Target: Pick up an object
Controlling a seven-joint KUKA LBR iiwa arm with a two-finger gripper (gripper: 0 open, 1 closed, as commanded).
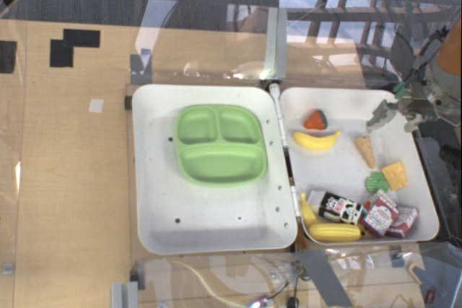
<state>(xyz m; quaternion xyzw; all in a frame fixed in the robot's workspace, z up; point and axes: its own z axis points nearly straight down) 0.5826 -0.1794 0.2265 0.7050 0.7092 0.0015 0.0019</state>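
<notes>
**Arm over right bin's far-right corner, nothing gripped**

Wood-tone bench (65, 177) carries two white bins side by side, dark carpet beyond its far edge.

Left bin (155, 227): green divided plate (220, 143) sits about centre, three compartments, two small ones on the far side and one wide one on the near side.

Right bin (339, 101):
- strawberry (315, 120) near the far-left part, banana (316, 141) just in front of it, touching or nearly so
- carrot-coloured cone piece (366, 151) mid-bin, lying flat
- yellow cheese wedge (394, 174) toward the right edge, green leafy piece (377, 182) just beside it
- near edge: corn cob (333, 232) along the rim, second yellow piece (307, 208) at the near-left corner, black-and-white carton (340, 208) between them, red wrapped packs (390, 217) in the near-right corner, touching each other

Gripper (381, 114) hangs over the far-right part of the right bin, arm coming in from the right edge. One grey finger (378, 116) is visible, angled down-left. Can't tell finger spacing from this angle. Nothing visible between the fingers. Closest object is the cone piece, apart from the fingertip.
</notes>
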